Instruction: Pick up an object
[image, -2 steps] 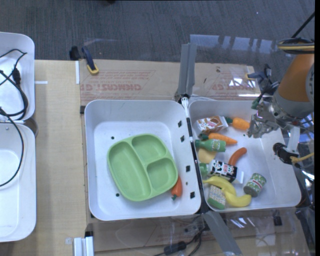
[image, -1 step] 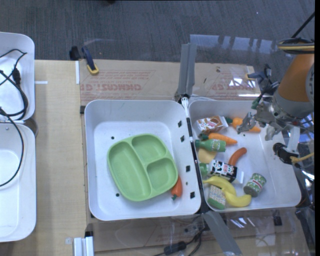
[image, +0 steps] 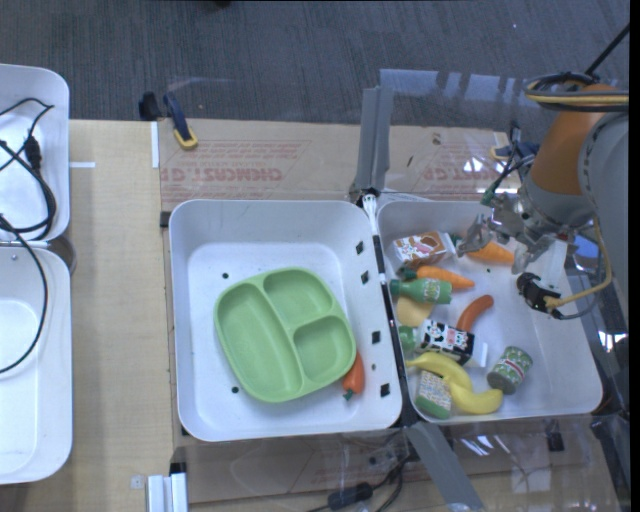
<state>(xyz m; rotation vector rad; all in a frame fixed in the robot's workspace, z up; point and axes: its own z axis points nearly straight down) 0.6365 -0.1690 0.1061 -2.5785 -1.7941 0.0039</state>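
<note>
My gripper (image: 497, 243) hangs over the back of the right bin (image: 570, 330), reaching in from the right. A small orange piece (image: 491, 255) sits directly at the gripper's tip. Whether it is gripped or merely lying under the gripper is unclear. Left of it in the same bin lie an orange-and-white packet (image: 420, 247), a carrot (image: 445, 272), a green bottle (image: 425, 290) and a red-orange pepper (image: 475, 310). Nearer the front are a cow-patterned carton (image: 446, 341), a banana (image: 462, 386) and a green can (image: 510, 368).
The left bin (image: 200, 300) holds a green divided plate (image: 288, 333) with a small carrot (image: 353, 375) against its right edge. A raised divider (image: 378, 260) separates the bins. Cables (image: 560, 300) trail from the wrist over the right bin's right side.
</note>
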